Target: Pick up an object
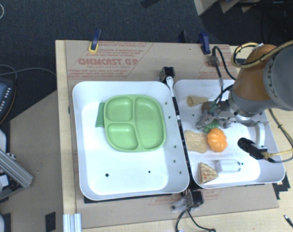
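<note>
The grey arm (270, 76) with its orange band is reaching in from the right edge of the frame and is hanging over the upper middle of the right bin (260, 174). Its end effector (212, 121) is pointing down into that bin, low over the contents. It is too tangled with shadow and cabling here to tell whether it is set wide or narrow, and nothing is showing as gripped in it.

Directly below the end effector in the frame, and just beside it, a round orange object (217, 140) is sitting on the bin floor. A pale beige lump (195, 142) is lying to its left, touching or nearly touching it, close to the bin's left wall. A small tan piece (196, 100) is lying toward the bin's upper left corner, apart from the rest. A triangular brown wedge (208, 172) is resting in the lower left of the bin, and a whitish object (228, 166) is lying just right of it.

The left bin (127, 180) is taking up the centre of the frame and is holding a green divided plate (135, 122) in its upper half. Both bins are sitting side by side on the counter (112, 57), whose brown sheet is showing red lettering along the top.
</note>
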You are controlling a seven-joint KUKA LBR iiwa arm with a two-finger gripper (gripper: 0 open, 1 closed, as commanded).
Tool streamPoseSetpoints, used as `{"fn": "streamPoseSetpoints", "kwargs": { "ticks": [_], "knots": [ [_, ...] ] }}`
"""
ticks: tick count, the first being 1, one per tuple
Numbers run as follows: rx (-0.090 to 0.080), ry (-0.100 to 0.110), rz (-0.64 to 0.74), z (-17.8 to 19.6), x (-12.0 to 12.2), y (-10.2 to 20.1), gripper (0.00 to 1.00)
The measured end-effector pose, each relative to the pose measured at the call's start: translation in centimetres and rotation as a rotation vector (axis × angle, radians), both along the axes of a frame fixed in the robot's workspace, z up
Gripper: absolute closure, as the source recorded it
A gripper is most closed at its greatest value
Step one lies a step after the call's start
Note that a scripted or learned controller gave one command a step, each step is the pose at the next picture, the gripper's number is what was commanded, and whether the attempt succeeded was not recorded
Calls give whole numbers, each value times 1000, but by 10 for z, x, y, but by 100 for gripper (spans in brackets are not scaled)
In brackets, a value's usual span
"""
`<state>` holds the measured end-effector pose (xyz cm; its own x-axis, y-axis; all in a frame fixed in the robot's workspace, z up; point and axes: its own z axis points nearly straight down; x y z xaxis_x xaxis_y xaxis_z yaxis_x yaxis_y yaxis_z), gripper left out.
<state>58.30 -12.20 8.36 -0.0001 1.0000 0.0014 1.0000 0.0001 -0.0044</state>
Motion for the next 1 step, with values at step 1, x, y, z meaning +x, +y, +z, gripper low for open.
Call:
{"fn": "streamPoseSetpoints", "kwargs": {
  "ticks": [1],
  "knots": [
    [-1, -4, -1, 12, 1, 0, 100]
  ]
}}
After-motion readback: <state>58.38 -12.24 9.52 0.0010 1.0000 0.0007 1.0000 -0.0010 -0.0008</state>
